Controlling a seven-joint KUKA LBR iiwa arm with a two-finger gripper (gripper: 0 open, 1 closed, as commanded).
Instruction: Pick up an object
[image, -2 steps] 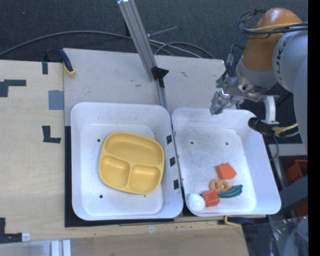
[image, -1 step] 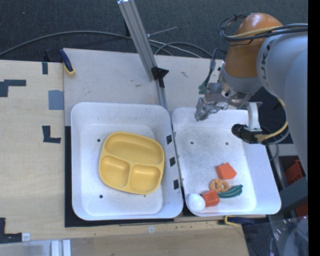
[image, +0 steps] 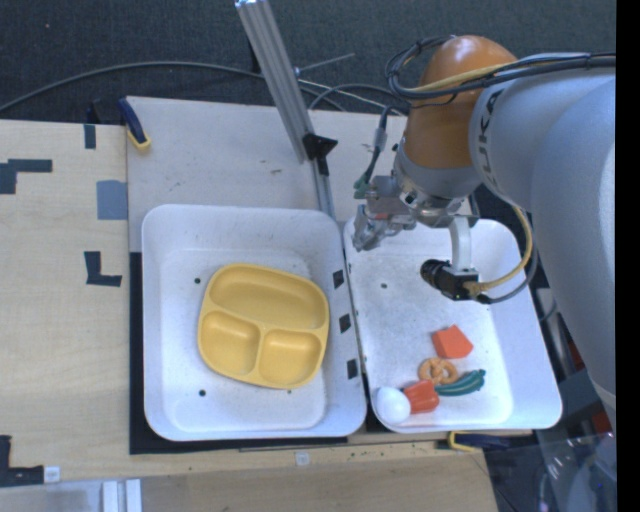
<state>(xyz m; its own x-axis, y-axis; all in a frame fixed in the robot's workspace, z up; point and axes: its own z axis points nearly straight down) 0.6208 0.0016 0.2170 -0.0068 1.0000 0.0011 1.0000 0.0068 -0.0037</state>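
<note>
Small objects lie in the near corner of the right bin (image: 520, 300): an orange block (image: 453, 342), a pretzel-shaped piece (image: 438, 370), a green curved piece (image: 464, 384), a red piece (image: 422, 397) and a white egg (image: 392, 404). My gripper (image: 371, 230) hangs over the far left corner of that bin, close to the divider between the bins. It is well apart from the cluster of objects, and I see nothing in it. The grey arm and its orange band (image: 455, 90) cover the bin's far edge.
The left bin (image: 160, 300) holds a yellow three-compartment plate (image: 264, 325). A slanted metal post (image: 285, 90) rises just behind the bins. A black fitting with a yellow cable (image: 450, 279) hangs from the arm over the right bin's middle.
</note>
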